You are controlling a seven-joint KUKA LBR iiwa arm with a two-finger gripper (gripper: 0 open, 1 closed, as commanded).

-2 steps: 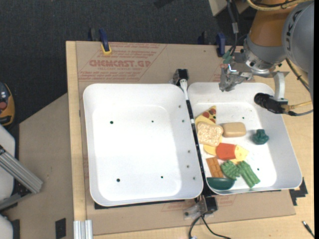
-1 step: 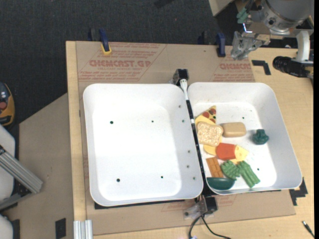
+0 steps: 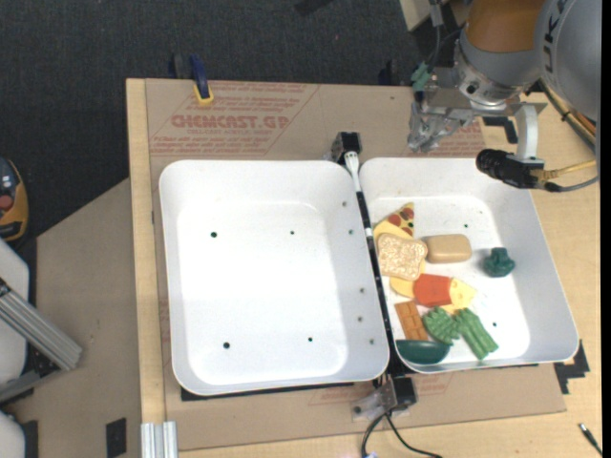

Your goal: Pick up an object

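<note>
The right bin [image 3: 535,256] holds several toy foods: a slice of bread [image 3: 401,253], a tan bun [image 3: 448,248], a red piece [image 3: 432,289], yellow pieces [image 3: 460,294], green vegetables [image 3: 460,330], a dark green bowl-like piece [image 3: 423,352] and a small teal lump [image 3: 496,262]. My gripper [image 3: 430,137] hangs above the far rim of the right bin, away from all the objects. Nothing is between its fingers.
The left bin [image 3: 191,246] lies beside the right one, joined by a black clamp [image 3: 346,146] at the far edge. Both rest on a brown board [image 3: 239,113]. A blue and yellow clip [image 3: 200,82] sits at the board's far left.
</note>
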